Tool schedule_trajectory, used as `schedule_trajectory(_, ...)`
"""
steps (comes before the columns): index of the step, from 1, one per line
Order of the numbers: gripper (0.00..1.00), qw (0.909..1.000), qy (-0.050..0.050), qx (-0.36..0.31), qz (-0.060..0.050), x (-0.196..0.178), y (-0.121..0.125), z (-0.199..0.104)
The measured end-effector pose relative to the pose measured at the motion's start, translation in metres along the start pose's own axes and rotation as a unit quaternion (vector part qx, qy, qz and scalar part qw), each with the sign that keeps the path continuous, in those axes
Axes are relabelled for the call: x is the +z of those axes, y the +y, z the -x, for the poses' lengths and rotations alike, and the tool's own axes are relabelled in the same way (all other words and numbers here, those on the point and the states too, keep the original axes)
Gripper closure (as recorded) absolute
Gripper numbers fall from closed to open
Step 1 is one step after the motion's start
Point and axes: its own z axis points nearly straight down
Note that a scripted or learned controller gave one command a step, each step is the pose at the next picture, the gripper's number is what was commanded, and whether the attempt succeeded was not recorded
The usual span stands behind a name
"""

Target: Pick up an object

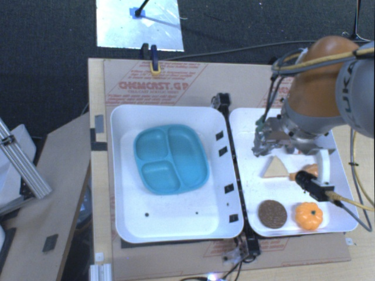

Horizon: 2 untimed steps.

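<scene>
1. Camera view, right bin [246,157]: gripper [265,146] low at upper left, finger state impossible to tell
2. Tan wedge [273,168] just below; brown disc [273,213], orange pumpkin [309,215] lower right
3. Left bin [126,215]: blue divided plate [171,158]

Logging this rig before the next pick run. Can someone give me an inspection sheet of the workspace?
Surface: two white bins, left bin and right bin, on a board.
Job's things: tan wedge, brown disc, orange pumpkin in the right bin.
Clutter: blue divided plate in the left bin.
Grippers: gripper above the wedge.
Cables: black cable behind the bench.
Surroundings: dark carpet, reflective sheet.
</scene>
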Motion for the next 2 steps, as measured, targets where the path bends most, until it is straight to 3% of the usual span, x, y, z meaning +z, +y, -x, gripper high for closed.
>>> schedule_trajectory(2, 1.00, 1.0000, 0.000, 0.000, 0.000, 0.019, -0.002, -0.093)
